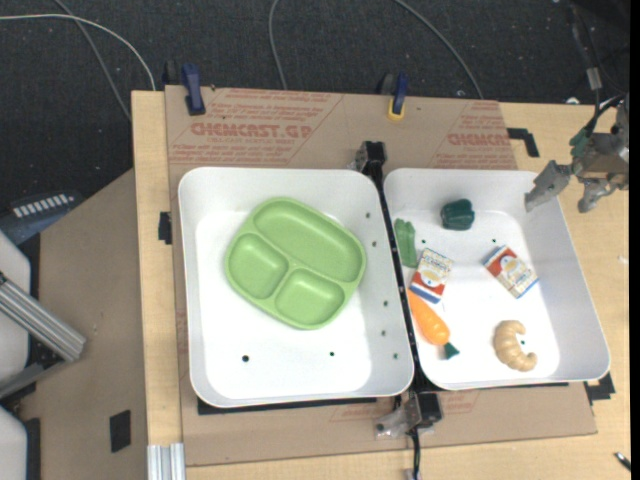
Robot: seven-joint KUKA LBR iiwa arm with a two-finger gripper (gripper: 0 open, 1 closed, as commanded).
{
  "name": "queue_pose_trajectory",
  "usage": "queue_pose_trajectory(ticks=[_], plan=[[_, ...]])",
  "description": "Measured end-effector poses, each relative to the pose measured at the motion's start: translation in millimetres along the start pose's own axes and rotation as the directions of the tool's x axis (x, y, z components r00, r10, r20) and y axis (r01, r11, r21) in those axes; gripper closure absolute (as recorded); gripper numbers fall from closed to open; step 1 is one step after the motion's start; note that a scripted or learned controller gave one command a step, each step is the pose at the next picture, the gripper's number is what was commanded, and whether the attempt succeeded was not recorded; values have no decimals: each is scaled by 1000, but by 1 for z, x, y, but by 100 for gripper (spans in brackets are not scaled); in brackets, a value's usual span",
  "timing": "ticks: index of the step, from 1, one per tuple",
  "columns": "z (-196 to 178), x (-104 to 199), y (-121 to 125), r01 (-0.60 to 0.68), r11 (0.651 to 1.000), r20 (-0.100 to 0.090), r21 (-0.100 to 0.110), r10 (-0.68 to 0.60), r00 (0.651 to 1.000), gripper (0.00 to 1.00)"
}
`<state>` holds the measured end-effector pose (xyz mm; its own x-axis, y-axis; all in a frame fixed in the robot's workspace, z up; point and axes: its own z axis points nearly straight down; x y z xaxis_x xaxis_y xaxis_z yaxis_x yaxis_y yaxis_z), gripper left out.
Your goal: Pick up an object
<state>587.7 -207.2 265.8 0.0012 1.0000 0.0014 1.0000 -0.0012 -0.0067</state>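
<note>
My gripper (558, 200) hangs at the far right corner of the right bin (590, 313), its two fingers spread open with nothing between them. Inside that bin lie a dark green pepper (457, 213), a light green vegetable (405, 241) against the left wall, a small red, white and blue carton (431, 274), an orange and white carton (510, 271), an orange carrot (431, 323) and a tan croissant (514, 345). The pepper is the nearest item, to the gripper's left. The orange and white carton lies below the gripper, nearer the front.
A light green divided plate (295, 261) lies in the left bin (205, 298). Both bins rest on a cardboard sheet (300, 123) held by blue clamps (192, 90) at the back. Cables run over the dark floor behind the bench.
</note>
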Motion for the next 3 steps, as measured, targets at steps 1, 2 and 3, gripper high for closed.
queue_pose_trajectory(ticks=[1,2,3], plan=[[-4,0,1,1,1000,2,-8,-1,1000,0],[39,-3,4,1,1000,1,-4,-1,1000,0],[98,-6,10,1,1000,0,-3,-1,1000,0]])
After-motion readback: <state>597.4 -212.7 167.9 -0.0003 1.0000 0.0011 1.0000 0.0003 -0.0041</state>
